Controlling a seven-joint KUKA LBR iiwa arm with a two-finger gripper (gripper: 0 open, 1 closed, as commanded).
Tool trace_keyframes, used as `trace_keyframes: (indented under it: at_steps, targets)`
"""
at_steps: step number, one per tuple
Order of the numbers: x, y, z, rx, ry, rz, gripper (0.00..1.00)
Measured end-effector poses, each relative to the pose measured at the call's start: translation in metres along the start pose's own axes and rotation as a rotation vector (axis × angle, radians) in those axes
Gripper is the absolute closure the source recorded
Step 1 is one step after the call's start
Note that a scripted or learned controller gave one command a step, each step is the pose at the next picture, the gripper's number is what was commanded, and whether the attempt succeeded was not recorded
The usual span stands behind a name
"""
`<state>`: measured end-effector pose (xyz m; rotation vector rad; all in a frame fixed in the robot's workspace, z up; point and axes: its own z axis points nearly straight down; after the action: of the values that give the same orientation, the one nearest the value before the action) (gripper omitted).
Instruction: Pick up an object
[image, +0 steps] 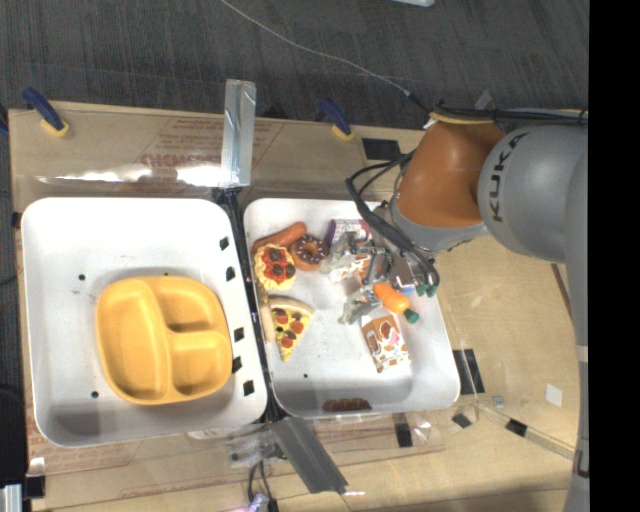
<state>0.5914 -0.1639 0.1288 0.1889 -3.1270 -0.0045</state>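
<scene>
Leftmost, the left bin (60, 240) carries a yellow divided tray (163, 338), well apart from the arm and no part of the coming grab. Across the divider, the right bin (430, 385) holds the toy food. Along its left side lie a round pizza (274, 266) and, below it, a pizza slice (289, 327) whose tip points toward the bin's near wall. A sausage (282, 236) lies slantwise above the round pizza, and a chocolate donut (308, 252) sits just beside both.

Further right the clutter thickens. A brown-and-white packet (385, 343) lies low in the bin, long axis running roughly front to back. Just above it rests an orange carrot (395, 298), tilted, its green end to the right and lower.

Over this right-hand cluster hangs the claw (372, 268), reaching in from the right beneath the orange band of the arm (530, 190). Cables and wrist hardware hide its tips, so I cannot tell how it is set, and nothing is visibly gripped.

By my judgement the carrot is the nearest candidate: it lies just below and slightly right of the claw, so a grab would want the closing direction set across its slanted long axis.
</scene>
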Motion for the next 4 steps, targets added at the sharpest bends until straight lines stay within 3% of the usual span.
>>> trace_keyframes:
  at_steps: [1,2,3,4]
  targets:
    - [0.01,-0.034,0.036,0.003,-0.009,-0.02,0.0]
    - [0.007,-0.032,0.024,0.004,-0.013,-0.028,1.0]
    - [-0.045,-0.044,-0.081,0.008,-0.021,0.069,1.0]
    - [-0.059,-0.054,-0.148,0.005,-0.015,0.193,1.0]
